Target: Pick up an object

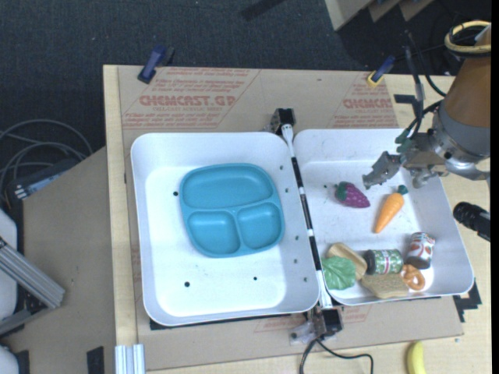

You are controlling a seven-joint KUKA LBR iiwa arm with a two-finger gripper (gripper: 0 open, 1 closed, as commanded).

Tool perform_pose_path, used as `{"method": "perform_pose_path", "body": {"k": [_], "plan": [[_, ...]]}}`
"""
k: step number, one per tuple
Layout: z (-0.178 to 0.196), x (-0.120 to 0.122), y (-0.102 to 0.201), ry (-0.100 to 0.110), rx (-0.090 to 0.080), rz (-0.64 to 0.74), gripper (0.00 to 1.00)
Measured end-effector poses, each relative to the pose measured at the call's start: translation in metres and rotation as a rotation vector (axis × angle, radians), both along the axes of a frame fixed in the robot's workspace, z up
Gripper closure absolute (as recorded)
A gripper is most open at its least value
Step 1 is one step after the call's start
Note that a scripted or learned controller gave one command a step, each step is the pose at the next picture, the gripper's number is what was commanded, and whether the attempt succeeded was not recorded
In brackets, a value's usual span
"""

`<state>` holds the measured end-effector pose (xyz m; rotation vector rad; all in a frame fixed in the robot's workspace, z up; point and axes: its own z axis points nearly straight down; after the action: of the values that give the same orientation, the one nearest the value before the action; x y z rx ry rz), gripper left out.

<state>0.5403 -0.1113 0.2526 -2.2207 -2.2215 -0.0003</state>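
Several toy foods crowd my right bin [460, 244]: a smooth orange carrot [388, 211] and knobbly purple grapes [352, 195] mid-bin, with a green leaf [338, 273], small can [383, 262] and bread [387, 286] bunched against the near rim. My gripper [399, 174] hovers just above the carrot's tip, fingers spread, nothing between them. The left bin [156, 232] carries a glossy blue divided plate [231, 209], with open floor around it. Cardboard covers the desk [195, 100].

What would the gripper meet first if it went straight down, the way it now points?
Probably the bare white floor of the right bin, between the purple toy grapes and the orange toy carrot; depth under the gripper is unclear.
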Motion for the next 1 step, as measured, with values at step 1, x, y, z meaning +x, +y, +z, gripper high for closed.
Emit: {"method": "perform_pose_path", "body": {"k": [1], "plan": [[-0.0998, -0.0038, -0.0668, 0.002, -0.001, -0.001, 0.0]]}}
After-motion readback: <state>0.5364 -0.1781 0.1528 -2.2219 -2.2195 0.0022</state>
